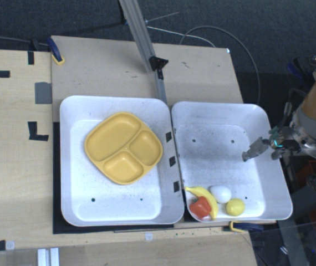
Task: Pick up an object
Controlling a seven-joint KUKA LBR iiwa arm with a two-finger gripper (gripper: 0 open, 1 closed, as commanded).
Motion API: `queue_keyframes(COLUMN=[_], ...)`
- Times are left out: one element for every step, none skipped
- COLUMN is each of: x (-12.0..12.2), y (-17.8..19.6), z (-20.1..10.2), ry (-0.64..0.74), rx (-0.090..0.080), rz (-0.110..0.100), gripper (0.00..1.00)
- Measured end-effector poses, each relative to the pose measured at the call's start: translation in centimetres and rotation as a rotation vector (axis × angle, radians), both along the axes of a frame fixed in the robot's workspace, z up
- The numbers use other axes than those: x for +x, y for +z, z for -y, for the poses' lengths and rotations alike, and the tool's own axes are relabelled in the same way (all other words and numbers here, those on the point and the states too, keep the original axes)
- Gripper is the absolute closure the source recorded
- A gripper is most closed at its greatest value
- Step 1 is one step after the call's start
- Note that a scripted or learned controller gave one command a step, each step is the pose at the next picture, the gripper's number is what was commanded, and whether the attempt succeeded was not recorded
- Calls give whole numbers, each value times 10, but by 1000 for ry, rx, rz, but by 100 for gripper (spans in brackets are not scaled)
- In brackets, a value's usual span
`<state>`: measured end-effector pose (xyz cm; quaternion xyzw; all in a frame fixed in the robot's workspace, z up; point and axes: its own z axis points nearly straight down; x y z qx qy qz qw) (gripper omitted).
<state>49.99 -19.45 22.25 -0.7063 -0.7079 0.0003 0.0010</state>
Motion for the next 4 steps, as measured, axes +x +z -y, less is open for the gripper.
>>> queue_keyframes(x=[0, -4, 3, 4], y=[0, -47, -105, -134], z=[0, 6, 3, 3], ry=[0, -1, 0, -1], rx=[0, 0, 1, -3], rz=[0, -5, -5, 1], gripper=[0, 0, 0, 0])
